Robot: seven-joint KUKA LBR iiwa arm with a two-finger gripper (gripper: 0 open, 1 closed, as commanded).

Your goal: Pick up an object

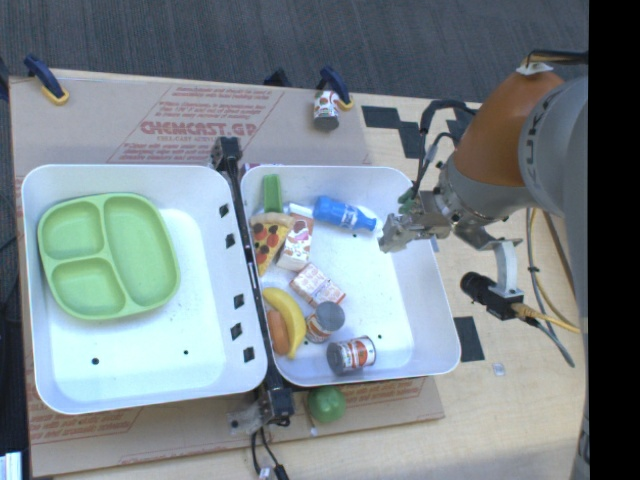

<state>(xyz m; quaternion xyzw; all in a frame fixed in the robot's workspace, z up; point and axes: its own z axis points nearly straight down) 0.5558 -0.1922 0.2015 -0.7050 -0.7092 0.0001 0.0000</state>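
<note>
The gripper (398, 236) is positioned over the right edge of the right bin (425, 298); whether it is released or clenched cannot be told. A cylindrical blue bottle (343, 213) is laid on its side just left of it. A curved banana (285, 318), a metal can (352, 354) and what appear to be small cartons are clustered by the divider. A moulded green tray (105, 253) with three compartments is seated in the left bin (150, 368).

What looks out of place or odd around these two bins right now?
A green round object lies outside the right bin, on the cardboard by its front edge. The bin's other items huddle along its left side, and a can lies tipped over.
</note>
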